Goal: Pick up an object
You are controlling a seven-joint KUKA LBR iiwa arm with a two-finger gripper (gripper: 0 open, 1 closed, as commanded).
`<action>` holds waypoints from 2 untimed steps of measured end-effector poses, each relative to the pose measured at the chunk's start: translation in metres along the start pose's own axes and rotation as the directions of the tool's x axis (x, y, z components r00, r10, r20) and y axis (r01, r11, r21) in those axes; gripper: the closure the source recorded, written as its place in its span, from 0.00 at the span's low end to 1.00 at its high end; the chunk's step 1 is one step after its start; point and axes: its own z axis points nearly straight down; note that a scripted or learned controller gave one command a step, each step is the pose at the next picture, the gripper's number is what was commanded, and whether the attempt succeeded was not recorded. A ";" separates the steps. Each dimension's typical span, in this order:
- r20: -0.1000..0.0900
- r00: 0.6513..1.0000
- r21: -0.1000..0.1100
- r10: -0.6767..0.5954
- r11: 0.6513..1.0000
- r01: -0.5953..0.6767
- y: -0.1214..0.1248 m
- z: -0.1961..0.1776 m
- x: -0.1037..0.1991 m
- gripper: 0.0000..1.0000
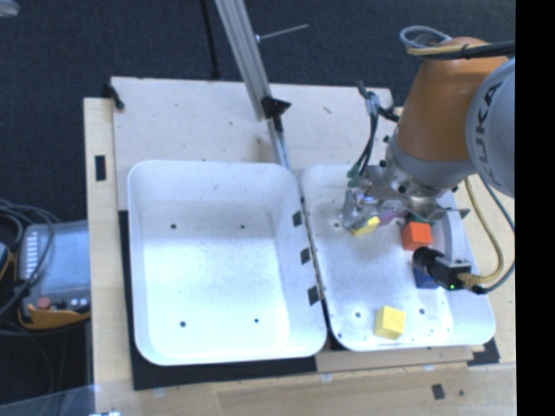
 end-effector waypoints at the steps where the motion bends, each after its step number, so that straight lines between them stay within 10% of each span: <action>1: 0.001 1.000 0.000 0.002 1.000 -0.002 0.018 0.014 0.041 1.00; 2: -0.001 1.000 0.000 0.002 1.000 -0.002 0.041 0.013 0.084 1.00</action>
